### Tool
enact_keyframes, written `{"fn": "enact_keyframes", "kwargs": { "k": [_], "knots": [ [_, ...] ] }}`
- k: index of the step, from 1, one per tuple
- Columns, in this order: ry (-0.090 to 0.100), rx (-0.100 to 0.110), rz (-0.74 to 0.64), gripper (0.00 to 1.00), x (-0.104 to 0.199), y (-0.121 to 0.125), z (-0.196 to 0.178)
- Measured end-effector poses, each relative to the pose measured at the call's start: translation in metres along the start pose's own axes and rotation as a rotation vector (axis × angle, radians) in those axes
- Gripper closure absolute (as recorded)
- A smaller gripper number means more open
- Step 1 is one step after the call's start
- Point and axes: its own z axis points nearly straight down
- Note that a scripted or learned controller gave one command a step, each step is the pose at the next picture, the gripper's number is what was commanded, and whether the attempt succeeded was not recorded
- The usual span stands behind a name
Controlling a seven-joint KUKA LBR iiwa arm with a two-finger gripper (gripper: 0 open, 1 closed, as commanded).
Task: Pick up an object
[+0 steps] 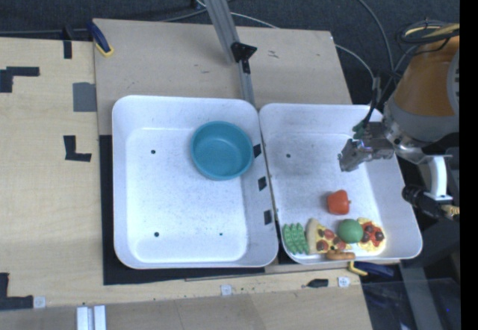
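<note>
**Right bin, gripper over the floor**

We find toy food [334, 237] nearest. The small red plastic tomato [338, 201] lies just below the gripper [351, 157]; we cannot tell its finger spacing. Blue round bowl [222, 149] sits well left.

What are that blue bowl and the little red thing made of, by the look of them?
The blue bowl looks like plastic: one even colour, smooth, softly matte. The red thing seems to be glossy plastic toy food, judging by its bright, uniform colour, though it is too small to be sure.
</note>
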Motion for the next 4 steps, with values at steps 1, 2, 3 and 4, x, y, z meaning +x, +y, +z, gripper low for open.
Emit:
{"fn": "enact_keyframes", "kwargs": {
  "k": [1, 2, 3, 4],
  "knots": [
    [0.001, 0.002, -0.004, 1.00, 0.048, 0.023, 0.007],
    [0.001, 0.000, -0.005, 1.00, 0.100, 0.034, -0.006],
    [0.001, 0.000, -0.004, 1.00, 0.145, 0.061, -0.015],
    [0.001, 0.001, -0.003, 1.00, 0.189, 0.081, -0.024]
  ]
}}
